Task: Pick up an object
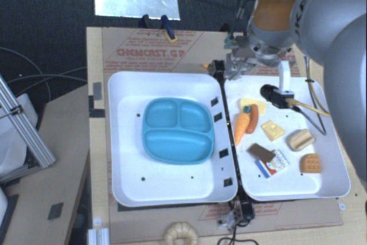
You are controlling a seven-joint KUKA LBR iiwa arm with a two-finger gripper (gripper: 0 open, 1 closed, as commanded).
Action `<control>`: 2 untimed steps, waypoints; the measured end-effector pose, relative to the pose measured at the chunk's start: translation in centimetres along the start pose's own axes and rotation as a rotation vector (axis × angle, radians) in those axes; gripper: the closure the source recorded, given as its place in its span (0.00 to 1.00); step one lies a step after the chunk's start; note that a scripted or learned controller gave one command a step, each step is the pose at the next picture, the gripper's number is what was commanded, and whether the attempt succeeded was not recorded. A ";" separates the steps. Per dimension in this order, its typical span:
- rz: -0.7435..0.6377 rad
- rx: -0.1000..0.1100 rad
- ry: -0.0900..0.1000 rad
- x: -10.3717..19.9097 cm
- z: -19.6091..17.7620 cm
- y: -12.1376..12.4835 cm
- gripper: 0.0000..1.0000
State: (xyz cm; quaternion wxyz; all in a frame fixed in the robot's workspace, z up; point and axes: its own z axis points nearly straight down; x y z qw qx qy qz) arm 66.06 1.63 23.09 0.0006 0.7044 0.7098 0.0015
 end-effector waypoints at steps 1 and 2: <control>0.002 0.000 -0.002 2.1 1.0 0.7 1.00; 0.006 0.001 -0.001 1.8 0.2 0.1 1.00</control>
